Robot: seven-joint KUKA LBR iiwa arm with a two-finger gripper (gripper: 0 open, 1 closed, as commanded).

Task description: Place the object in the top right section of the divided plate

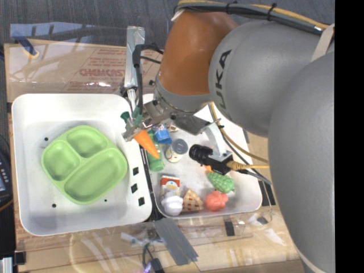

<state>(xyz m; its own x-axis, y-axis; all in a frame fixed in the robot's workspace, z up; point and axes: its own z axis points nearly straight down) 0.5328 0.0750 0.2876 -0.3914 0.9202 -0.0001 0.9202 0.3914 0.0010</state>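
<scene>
Here, an orange toy carrot (149,143), which I take to be the object to move, lies in the right bin (247,189). It touches the tip of my pincer (136,131) and points away from it toward the bin's middle. My own wrist hides the tip from above, so I cannot tell whether the pincer is apart, together, or clamped on the carrot. The pincer sits low over the wall the two bins share, probably because the carrot lies close against that wall.

Just beyond the carrot are a small blue piece (162,135), a grey disc (180,147) and a green stick-shaped toy (156,164). Crowded like this, they could get nudged. Farther off, along the bin's far rim, are a white egg (172,205) and a red fruit (215,201).

On the other side of the pincer, in the left bin (28,118), rests the green divided plate (85,165). Its top right section (88,141), the one nearest my pincer, holds nothing yet, so I judge the task barely begun.
</scene>
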